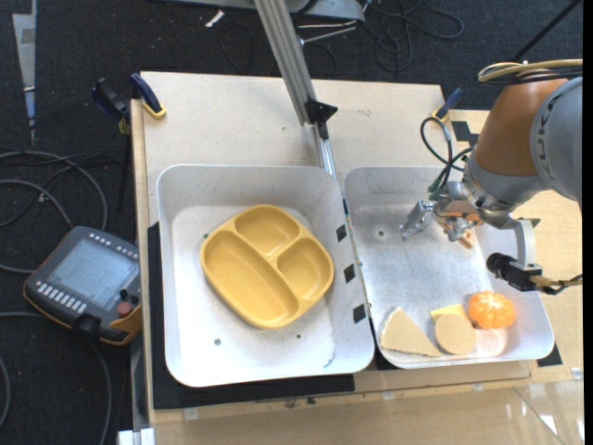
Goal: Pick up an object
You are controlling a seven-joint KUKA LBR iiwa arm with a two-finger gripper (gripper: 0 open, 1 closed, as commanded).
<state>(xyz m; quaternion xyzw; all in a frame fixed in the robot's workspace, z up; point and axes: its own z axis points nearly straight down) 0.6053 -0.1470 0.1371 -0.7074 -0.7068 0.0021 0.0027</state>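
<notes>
orange fruit [489, 310] is sitting in the right bin [408, 267] near its front right corner, touching the flat tan pieces [431, 334] beside it. gripper [437, 219] is hovering over the bin's back half, fingers spread, gripping nothing. fruit is lying toward the camera and slightly right of the fingers, well apart. yellow divided tray [267, 264] is occupying the left bin [185, 248].

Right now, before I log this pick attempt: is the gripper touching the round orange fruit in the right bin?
Apart. The camera view shows bare white bin floor between the gripper and the round orange fruit, which lies nearer the bin's front edge.
</notes>
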